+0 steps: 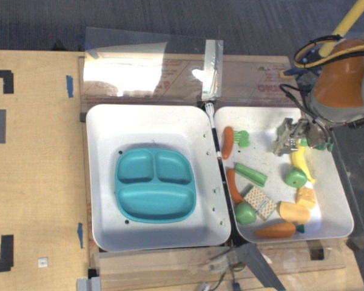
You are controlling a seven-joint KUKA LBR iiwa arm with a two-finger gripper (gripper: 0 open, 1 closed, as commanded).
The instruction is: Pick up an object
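The metal two-finger gripper (289, 139) hangs at the right white bin's (344, 205) upper right, above the yellow plastic banana (301, 163); its grip state cannot be determined.

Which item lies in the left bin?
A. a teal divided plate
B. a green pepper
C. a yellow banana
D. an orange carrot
A: the teal divided plate sits alone in the left bin, while the toy foods all lie in the right bin.
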